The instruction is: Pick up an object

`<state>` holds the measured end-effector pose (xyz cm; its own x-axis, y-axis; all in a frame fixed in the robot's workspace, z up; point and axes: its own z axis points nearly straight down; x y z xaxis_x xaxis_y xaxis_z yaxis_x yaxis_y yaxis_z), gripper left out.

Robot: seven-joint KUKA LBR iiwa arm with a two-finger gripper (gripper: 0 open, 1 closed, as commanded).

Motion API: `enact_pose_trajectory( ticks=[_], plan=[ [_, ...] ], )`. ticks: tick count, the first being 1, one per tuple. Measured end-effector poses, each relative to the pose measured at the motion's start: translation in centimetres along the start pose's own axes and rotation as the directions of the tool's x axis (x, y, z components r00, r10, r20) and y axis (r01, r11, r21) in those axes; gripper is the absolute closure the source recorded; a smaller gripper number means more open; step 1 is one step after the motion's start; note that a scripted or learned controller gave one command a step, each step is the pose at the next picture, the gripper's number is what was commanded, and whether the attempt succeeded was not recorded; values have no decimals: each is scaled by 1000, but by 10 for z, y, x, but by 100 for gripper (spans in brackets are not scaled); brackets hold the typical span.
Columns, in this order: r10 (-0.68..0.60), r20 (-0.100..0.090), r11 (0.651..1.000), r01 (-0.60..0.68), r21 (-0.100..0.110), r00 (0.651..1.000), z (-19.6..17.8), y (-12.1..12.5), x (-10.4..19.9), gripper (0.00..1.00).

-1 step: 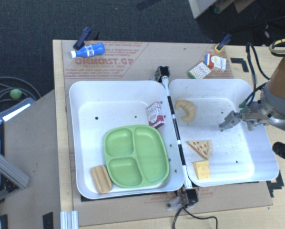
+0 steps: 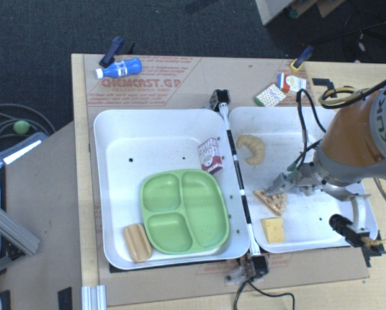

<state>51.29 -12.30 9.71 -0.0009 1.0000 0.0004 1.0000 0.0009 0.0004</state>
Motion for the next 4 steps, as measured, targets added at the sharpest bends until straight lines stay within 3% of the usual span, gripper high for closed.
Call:
enact_pose_trajectory(
  ticks=[1,2,3,4],
  plan=[
    [0,0,1000,0,-1,1000,-88,5,54,0],
    [2,0,1000,-2,1,1000,13,-5,31,0],
    [2,1,1000,-2,0,1000,3,-5,31,100],
    [-1,-1,1000,1,1,1000,-87,-23,121,100]
  ],
)
